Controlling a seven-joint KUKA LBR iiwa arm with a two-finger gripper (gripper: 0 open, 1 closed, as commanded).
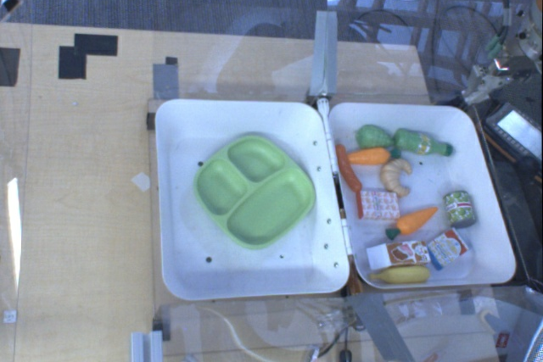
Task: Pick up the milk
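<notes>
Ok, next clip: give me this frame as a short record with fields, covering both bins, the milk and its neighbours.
left bin: holds a green divided plate
right bin: toy food, loosely spread
milk: small blue and white carton near the bin's front edge, lying tilted
neighbours: orange-and-white carton beside it, banana in front, carrot and green can behind

I see a light green divided plate in a white bin, two orange carrots with green tops, a green bottle, a tan croissant, a yellow banana, a red-and-white checked packet, and a blue-and-white milk carton.
</notes>
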